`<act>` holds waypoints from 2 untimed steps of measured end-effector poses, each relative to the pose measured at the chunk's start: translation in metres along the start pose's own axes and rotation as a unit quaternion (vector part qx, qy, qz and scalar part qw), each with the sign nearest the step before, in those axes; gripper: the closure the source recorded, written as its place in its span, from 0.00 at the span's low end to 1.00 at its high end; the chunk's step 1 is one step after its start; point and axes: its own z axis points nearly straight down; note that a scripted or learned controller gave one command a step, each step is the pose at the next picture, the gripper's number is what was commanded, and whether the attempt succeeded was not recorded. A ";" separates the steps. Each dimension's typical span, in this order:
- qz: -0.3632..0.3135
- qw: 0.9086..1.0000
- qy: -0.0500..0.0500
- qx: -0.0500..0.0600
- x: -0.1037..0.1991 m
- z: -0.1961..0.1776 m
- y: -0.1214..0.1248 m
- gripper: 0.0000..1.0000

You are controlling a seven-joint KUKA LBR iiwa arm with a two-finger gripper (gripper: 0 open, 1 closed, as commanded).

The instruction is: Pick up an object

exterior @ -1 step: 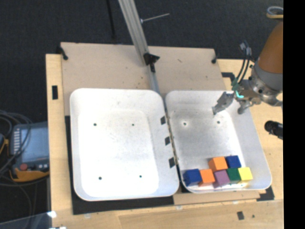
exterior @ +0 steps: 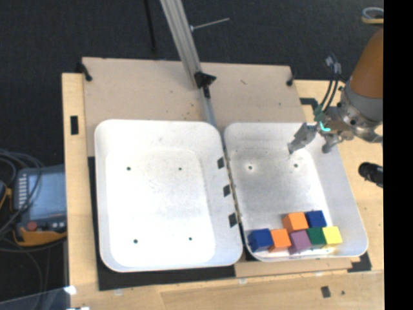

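Coloured blocks (exterior: 295, 232) crowd the right bin's (exterior: 335, 192) near corner; the gripper (exterior: 314, 138) hangs spread and unladen, arm (exterior: 368, 76) partly cropped.

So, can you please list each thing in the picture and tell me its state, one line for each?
Tool: above the far right of the right bin, holding nothing.
Right bin: holds seven blocks, all at its near edge.
Blue blocks: two, both upright in the cluster.
Orange blocks: two, sitting in the cluster.
Purple block: in the near row.
Green block: beside the yellow one.
Yellow block: at the right end.
Left bin: level on the bench.
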 end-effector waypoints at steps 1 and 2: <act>0.003 1.000 -0.001 0.002 -0.003 0.042 -0.002 0.00; 0.003 1.000 -0.001 0.003 -0.007 0.105 -0.003 0.00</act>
